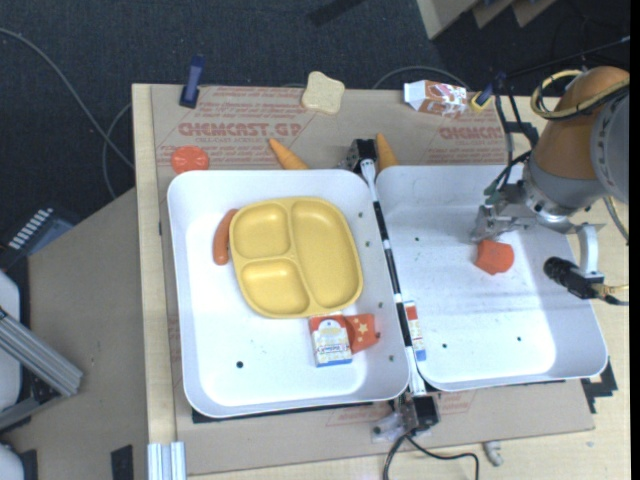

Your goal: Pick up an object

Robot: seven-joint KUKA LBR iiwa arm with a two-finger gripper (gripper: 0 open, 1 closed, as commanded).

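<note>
In the right bin (520,363) lies a small orange-red object (495,257), near the bin's upper right part. My gripper (492,224) hangs just above it, at its far edge, and may be touching its top. The grey arm with its orange band (580,118) comes in from the right. The left bin (200,368) holds a yellow divided plate (296,255), a red sausage (221,238) along the plate's left side, and a small carton (331,342) beside a red item (364,331) below the plate.
On the board behind the bins lie a bread slice (323,91), a carrot (288,155), a red disc (188,158), a small milk carton (437,96) and a blue item (191,80). A black clamp (362,154) sits at the bins' shared far edge.
</note>
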